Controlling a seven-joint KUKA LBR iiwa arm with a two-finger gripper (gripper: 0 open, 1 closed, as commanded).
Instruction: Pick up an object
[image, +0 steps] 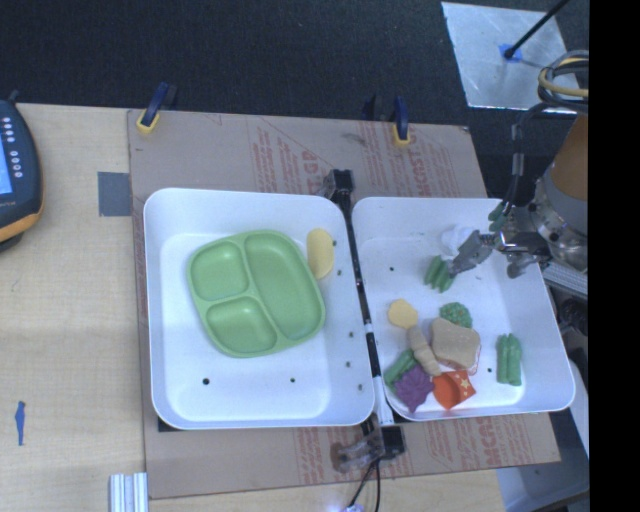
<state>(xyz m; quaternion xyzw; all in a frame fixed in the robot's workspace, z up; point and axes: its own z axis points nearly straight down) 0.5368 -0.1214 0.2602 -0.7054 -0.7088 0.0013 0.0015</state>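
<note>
**Objects for picking: toy foods in the right bin, gripper above its upper right part**

Objects lie scattered across the right bin, one of two shallow white bins side by side on a cardboard sheet that covers the wooden surface. The left bin holds a green divided plate with three compartments; a pale yellow piece rests just beside its upper right rim.

In the right bin, a cluster sits near the lower middle: a tan bread-like slice, a beige elongated piece touching it, a yellow rounded piece, a green leafy item, a purple item and a red-orange item. Their exact identities are hard to make out, and several overlap. A green pod lies apart near the right wall; another green pod lies just below a small white item.

The gripper hangs over the upper right part of this bin, close to the white item and upper pod. Whether its fingers are apart or together cannot be told; nothing is visibly held. The arm is cut off at the frame's right.

A handheld controller is cut off at the left edge.
</note>
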